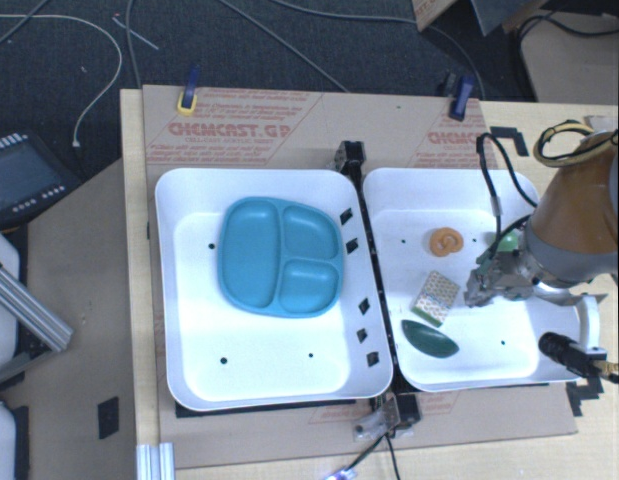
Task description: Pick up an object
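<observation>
Green leaf-shaped piece (430, 339) lies at the right bin's (509, 368) front, beside a checkered sponge (436, 296) and orange coil (446, 241). Gripper (481, 288) hovers near the sponge, presumably targeting it; finger state cannot be determined.

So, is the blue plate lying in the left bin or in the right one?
In the left bin. The blue plate lies flat on its white floor, compartments up, left of the divider between the bins.

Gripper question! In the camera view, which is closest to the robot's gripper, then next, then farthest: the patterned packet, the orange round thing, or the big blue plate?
From the gripper in the right bin:
1. Patterned packet, just to its left in the view.
2. Orange round thing, up and left, same bin.
3. Blue plate, far off in the left bin.
</observation>
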`<state>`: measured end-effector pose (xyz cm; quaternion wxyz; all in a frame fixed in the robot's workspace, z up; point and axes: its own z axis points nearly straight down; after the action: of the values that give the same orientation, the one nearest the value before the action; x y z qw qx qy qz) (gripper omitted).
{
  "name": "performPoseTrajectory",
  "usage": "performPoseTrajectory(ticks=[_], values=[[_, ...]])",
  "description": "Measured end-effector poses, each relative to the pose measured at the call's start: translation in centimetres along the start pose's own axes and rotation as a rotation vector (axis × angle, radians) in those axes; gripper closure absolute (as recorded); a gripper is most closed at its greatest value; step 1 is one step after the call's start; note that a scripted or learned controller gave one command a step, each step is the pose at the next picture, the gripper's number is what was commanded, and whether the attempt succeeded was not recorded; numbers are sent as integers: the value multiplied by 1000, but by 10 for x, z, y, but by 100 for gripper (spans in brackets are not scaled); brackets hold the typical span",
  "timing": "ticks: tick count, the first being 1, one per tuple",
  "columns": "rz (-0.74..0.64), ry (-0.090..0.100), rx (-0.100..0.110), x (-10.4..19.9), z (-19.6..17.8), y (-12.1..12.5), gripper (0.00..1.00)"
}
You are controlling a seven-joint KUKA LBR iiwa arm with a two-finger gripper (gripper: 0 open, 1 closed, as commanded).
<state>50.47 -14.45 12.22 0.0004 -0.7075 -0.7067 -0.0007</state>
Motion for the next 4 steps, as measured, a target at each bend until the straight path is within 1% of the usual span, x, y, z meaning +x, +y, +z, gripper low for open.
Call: performPoseTrajectory(ticks=[1,2,3,4], values=[[-3,-3,-5,1,-44,5,100],[-2,-3,-6,-1,-100,-3,100],[-2,-2,-2,-1,-106,-3,100],[-8,0,-3,53,-115,22,100]])
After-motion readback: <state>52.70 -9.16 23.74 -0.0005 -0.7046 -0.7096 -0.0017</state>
